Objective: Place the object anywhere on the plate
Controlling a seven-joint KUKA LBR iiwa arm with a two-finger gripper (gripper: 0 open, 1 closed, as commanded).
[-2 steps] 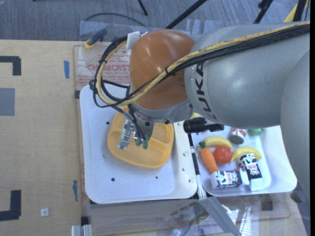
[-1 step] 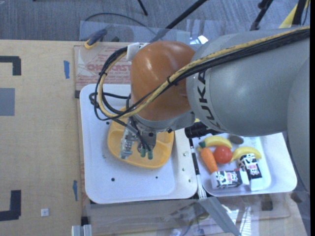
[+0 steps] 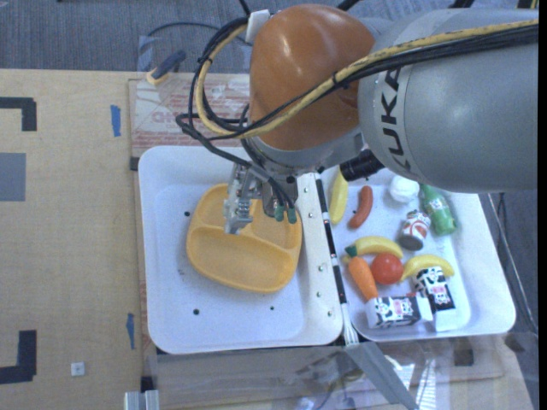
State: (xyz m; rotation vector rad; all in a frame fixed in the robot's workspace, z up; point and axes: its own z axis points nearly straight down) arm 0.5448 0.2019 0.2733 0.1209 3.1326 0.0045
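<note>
A yellow plate [image 3: 242,254] with raised rims lies in the left white bin [image 3: 171,314], toward its right side. My gripper [image 3: 261,214] hangs over the plate's far edge, under the orange band of the arm. Its fingers [image 3: 235,215] stand apart, one silver on the left and one with green tips on the right. Between them I see only the plate's rim, so the gripper is open and holds nothing. The arm hides the far right corner of the left bin.
The right bin [image 3: 496,314] holds several toy foods: a yellow banana [image 3: 339,196], a red sausage [image 3: 362,206], a green bottle [image 3: 438,212], a tomato [image 3: 387,268], a carrot [image 3: 361,278] and milk cartons [image 3: 395,310]. A ridge [image 3: 329,289] divides the bins.
</note>
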